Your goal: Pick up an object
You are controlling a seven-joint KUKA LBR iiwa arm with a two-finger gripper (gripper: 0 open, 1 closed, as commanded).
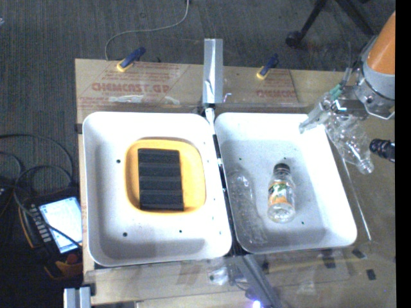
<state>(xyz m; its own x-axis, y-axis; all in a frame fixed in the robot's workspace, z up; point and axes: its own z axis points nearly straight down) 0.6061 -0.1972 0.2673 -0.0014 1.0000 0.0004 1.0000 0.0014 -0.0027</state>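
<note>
A small clear bottle (pixel 280 193) with an orange label lies in the right bin (pixel 321 236). The label's writing is too small to read. The gripper (pixel 337 117) hangs over the bin's right rim, fingers spread apart, holding nothing.

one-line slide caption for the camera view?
Pincer above right bin's far corner; bottle inside, yellow tray in left bin.

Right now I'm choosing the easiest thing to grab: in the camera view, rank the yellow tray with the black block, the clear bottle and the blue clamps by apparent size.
1. yellow tray with the black block
2. clear bottle
3. blue clamps: they look alike, so unranked.
</note>
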